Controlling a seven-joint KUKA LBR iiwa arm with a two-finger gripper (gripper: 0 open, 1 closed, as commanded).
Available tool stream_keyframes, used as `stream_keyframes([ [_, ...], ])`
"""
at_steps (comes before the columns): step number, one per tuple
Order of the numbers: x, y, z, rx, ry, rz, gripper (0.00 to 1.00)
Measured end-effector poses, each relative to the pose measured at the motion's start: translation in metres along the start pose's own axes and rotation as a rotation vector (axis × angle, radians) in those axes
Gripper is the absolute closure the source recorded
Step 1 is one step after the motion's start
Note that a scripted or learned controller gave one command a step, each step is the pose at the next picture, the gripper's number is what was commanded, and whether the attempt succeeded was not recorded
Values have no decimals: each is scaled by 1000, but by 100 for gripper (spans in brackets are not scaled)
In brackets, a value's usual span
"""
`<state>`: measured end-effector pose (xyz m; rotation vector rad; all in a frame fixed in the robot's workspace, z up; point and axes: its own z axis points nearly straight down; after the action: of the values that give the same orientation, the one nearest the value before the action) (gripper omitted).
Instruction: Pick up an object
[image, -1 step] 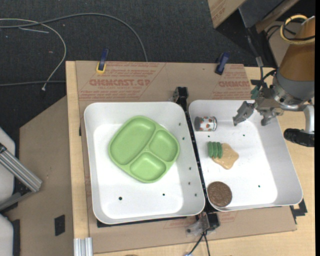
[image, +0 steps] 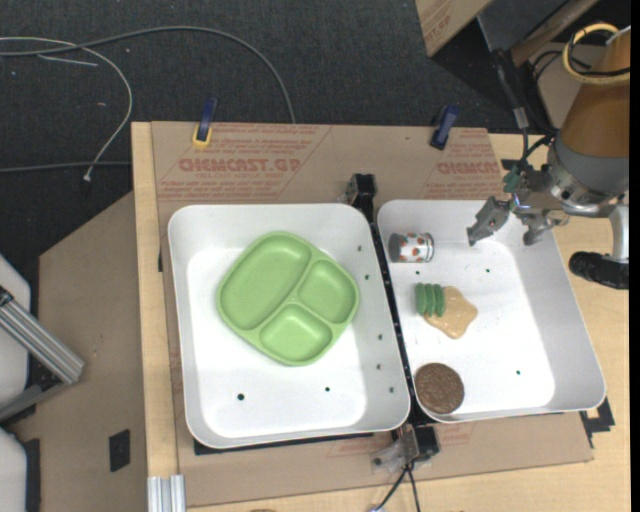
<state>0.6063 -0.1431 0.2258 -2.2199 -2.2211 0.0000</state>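
Where the desk (image: 150, 300) is covered with brown cardboard, two shallow white bins sit side by side, nearly touching along their inner edges. The left bin (image: 200, 390) holds a green plate (image: 288, 298) with three compartments, lying flat near the bin's middle and turned at a slant to the walls. The right bin (image: 540, 340) holds three small things, all toward its left side. A small can (image: 411, 247) lies on its side at the far left, just beside the inner wall. Nearer, a tan piece with a green ribbed end (image: 445, 309) lies flat, the green end pointing left. At the near left corner a brown disc (image: 439, 388) rests against the rim. Two blue clips (image: 206, 119) pinch the cardboard's far edge, and black clamps sit between the bins at the far and near ends.

The arm (image: 595, 110) comes in from the right at the far corner of the right bin, its orange band above a grey wrist. The hand (image: 508, 222) hangs over the far part of the right bin, right of the can and apart from it. Its two fingers (image: 485, 224) are spread, with nothing between them. All three small things lie untouched in the bin.
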Motion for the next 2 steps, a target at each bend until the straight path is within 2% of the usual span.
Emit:
stream_keyframes([
  [1,-2,-1,63,7,1,1,0],
  [2,-2,-3,106,6,1,1,0],
])
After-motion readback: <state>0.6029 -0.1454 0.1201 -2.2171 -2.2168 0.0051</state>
